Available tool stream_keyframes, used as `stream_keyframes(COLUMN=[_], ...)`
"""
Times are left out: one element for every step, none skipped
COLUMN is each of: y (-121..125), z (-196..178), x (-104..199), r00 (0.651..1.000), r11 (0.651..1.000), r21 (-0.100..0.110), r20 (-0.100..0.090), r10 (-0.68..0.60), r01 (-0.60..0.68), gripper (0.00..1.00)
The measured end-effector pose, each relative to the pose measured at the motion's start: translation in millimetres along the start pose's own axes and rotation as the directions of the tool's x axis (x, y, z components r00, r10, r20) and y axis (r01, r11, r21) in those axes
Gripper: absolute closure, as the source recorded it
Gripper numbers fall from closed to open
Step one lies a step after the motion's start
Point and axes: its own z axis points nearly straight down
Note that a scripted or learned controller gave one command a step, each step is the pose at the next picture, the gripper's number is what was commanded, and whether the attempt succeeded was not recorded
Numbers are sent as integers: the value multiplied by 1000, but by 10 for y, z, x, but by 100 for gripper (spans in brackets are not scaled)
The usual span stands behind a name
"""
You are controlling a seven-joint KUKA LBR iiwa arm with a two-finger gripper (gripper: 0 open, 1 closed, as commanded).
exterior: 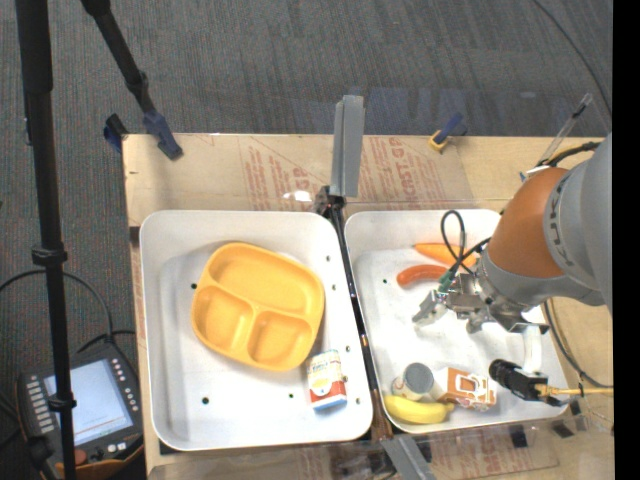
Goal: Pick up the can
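The can [418,379] is small and silver-grey, standing at the front of the right bin [372,236], just behind a banana [418,410]. My gripper [434,306] hovers in the middle of that bin, behind the can and clearly apart from it. It points left and looks open, with nothing between its fingers. The orange-banded wrist hides the right part of the bin.
An orange-and-white box [470,388] lies right of the can. A carrot [440,251] and a red pepper [418,274] lie at the back of the right bin. The left bin [170,368] holds a yellow divided plate [258,305] and a small carton [327,380].
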Motion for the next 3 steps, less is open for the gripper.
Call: stream_keyframes(y=[-439, -677, -195], z=[3, 2, 5], x=[370, 104, 152], r00=[986, 980, 966], r11=[986, 980, 966], r21=[2, 2, 2], r20=[-1, -1, 0], r10=[167, 197, 259], r01=[-167, -197, -259], gripper=[0, 0, 0])
